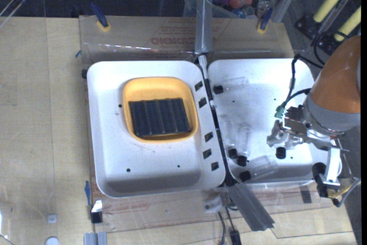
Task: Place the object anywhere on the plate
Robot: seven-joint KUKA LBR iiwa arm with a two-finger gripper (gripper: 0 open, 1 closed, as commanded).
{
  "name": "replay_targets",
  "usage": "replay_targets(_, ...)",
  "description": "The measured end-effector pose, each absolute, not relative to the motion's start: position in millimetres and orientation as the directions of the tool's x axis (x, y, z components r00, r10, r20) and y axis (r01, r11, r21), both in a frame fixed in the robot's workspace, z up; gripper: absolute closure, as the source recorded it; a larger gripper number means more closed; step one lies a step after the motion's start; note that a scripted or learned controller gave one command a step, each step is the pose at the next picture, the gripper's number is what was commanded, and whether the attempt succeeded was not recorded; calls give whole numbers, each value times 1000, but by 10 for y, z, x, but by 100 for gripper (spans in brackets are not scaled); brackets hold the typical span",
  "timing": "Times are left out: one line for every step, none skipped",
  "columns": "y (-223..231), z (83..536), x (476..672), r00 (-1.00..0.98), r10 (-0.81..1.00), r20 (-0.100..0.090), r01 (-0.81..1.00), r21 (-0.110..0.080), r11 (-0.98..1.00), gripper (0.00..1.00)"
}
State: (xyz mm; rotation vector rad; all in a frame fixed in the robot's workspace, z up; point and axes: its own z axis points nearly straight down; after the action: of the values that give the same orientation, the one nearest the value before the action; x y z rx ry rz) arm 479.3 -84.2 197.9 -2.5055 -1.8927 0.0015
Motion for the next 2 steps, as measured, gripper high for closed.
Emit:
replay_targets(-843, 1980, 4793, 273, 962, 0, 962, -2, -273, 0)
replay_targets(-1446, 2059, 4793, -47, 999, -2, 999, 2, 47, 0)
